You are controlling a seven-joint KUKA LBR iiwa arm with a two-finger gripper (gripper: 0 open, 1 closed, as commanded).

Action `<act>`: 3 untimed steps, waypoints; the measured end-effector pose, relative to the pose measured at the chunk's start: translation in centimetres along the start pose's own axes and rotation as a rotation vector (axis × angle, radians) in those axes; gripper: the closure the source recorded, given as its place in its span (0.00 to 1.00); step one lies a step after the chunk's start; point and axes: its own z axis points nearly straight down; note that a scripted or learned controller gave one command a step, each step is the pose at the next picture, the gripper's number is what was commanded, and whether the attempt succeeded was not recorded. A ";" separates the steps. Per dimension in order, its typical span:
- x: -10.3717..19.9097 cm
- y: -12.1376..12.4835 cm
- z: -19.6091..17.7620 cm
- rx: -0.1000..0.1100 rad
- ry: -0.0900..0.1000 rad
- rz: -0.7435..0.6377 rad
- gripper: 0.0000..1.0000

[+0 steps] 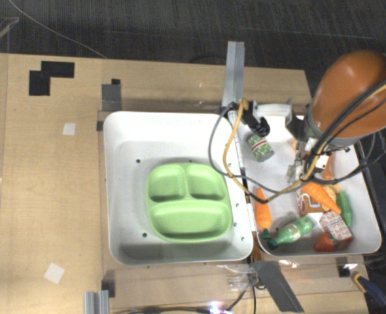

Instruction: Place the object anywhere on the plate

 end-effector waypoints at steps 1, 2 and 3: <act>-1.3 -0.4 -7.6 0.001 0.004 -0.026 1.00; -5.5 -3.6 -2.8 0.002 -0.006 -0.004 1.00; -5.4 -3.6 -3.9 0.005 -0.004 0.000 1.00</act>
